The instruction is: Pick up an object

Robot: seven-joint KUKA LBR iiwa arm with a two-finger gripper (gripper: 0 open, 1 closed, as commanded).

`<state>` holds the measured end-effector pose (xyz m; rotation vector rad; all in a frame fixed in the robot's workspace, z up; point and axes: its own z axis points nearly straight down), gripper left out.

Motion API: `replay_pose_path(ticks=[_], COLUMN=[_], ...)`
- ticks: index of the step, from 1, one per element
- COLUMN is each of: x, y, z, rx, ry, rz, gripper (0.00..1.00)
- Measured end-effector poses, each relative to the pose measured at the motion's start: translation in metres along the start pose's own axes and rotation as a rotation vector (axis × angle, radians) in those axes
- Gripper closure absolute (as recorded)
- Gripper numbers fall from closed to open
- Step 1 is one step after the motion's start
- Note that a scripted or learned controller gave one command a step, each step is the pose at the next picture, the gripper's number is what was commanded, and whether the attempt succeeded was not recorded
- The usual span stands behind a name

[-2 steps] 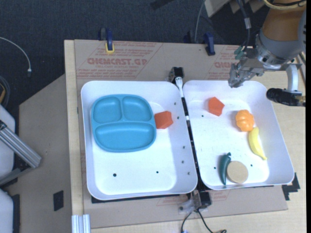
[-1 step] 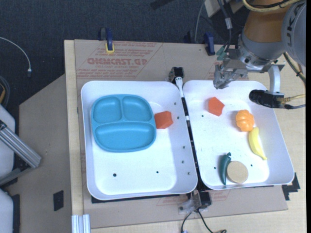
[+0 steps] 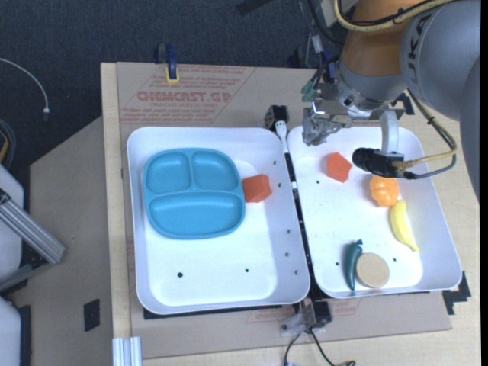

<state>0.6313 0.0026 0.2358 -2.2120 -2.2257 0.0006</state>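
Note:
My gripper [image 3: 316, 130] hangs over the far left corner of the right bin [image 3: 438, 227], with nothing visibly in it. A red block [image 3: 338, 166] lies just in front and to the right of it. Further right lie an orange fruit [image 3: 384, 191] and a yellow banana [image 3: 402, 224]. A teal object [image 3: 352, 264] and a round beige disc [image 3: 373, 270] rest near that bin's front edge. The left bin [image 3: 213, 273] has a blue divided plate [image 3: 194, 193] with an orange-red block [image 3: 257, 188] beside its right rim.
A black cylinder with a yellow cable [image 3: 379, 161] sticks out from the arm above the orange fruit. The two bins meet along a dark seam [image 3: 296, 204]. A cardboard sheet [image 3: 191, 90] lies under the bins, with a blue clamp [image 3: 171, 63] at the back.

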Motion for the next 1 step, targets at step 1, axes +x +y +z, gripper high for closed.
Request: replay_pose_path(ticks=[1], x=[0.0618], y=[-0.0046], z=[-0.003], rx=[-0.003], ry=[0.0], rz=[0.0], gripper=[1.0])
